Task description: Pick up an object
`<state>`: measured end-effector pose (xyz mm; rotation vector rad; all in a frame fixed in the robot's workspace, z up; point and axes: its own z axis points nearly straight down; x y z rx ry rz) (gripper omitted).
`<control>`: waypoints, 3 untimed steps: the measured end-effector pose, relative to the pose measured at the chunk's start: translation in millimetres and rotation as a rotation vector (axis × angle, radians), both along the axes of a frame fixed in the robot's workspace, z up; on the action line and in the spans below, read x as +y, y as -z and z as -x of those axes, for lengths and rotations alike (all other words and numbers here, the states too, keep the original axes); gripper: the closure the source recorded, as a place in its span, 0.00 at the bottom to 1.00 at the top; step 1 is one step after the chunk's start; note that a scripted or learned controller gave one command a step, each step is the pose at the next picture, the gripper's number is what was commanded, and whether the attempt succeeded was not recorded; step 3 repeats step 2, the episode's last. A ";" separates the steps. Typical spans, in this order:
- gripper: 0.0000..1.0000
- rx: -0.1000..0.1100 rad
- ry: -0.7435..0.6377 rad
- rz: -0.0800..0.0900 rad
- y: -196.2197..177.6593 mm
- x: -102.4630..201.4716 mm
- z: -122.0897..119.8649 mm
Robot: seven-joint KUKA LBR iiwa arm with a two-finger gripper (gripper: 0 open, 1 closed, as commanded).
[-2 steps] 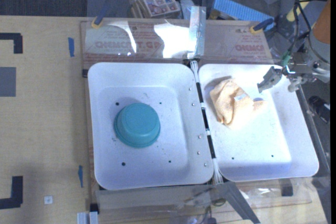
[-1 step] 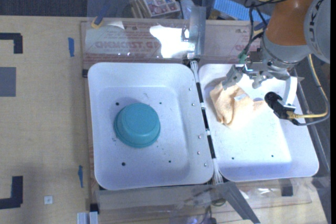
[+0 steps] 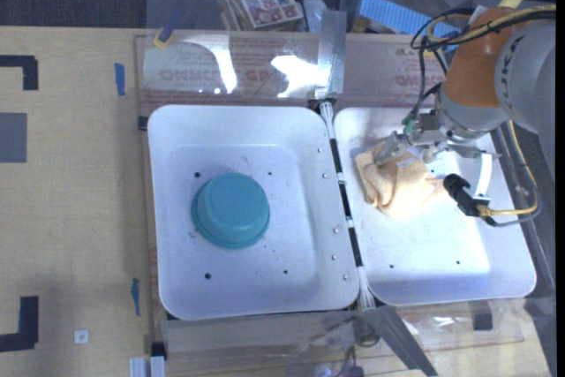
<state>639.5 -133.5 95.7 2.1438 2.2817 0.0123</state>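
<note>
The end effector [image 3: 408, 144] sits low in the right bin [image 3: 459, 269], right over the top edge of a tan cloth [image 3: 397, 183], while a teal bowl [image 3: 231, 209] lies upside down in the left bin [image 3: 177, 146].

The arm [image 3: 521, 57] is seen entering from the right edge of the camera view, its grey upper link bent downward toward the bench. 1 orange band [image 3: 472, 71] is wrapped around it just above the wrist. Below the band, the wrist is angled down and to the left, and a black cable with yellow wiring is looped along its side. The gripper [image 3: 399, 146] is carried low at the wrist's end, pointing left.
</note>
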 end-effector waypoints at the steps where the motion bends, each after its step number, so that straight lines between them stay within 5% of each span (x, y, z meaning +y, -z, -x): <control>1: 1.00 -0.006 0.001 -0.001 -12.1 0.0 -1.8; 2: 1.00 0.009 -0.227 0.002 -89.8 68.6 -28.1; 3: 1.00 0.009 -0.227 0.002 -89.8 68.6 -28.1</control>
